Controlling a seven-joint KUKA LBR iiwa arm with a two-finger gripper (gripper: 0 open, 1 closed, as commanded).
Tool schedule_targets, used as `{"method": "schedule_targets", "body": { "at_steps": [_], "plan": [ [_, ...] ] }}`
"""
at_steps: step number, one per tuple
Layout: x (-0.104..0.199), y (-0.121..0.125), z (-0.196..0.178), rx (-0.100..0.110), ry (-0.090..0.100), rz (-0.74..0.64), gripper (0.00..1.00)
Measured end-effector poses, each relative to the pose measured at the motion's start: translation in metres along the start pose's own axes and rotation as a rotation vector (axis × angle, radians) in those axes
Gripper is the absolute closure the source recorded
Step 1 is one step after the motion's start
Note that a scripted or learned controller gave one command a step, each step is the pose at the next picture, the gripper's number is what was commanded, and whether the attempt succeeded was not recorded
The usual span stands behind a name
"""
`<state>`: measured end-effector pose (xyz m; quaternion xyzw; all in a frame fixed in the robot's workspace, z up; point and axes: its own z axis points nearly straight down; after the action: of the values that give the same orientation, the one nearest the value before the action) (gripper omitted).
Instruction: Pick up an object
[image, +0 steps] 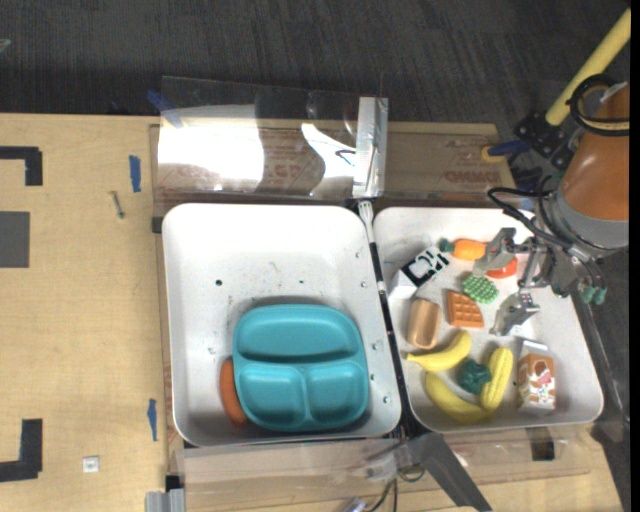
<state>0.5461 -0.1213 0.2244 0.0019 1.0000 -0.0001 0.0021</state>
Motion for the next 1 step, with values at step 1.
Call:
{"method": "schedule_targets", "body": {
  "at_steps": [1],
  "plan": [
    [0.0584, 0.0248, 0.126, 0.001, -0.01, 0.099, 0.0]
  ]
}}
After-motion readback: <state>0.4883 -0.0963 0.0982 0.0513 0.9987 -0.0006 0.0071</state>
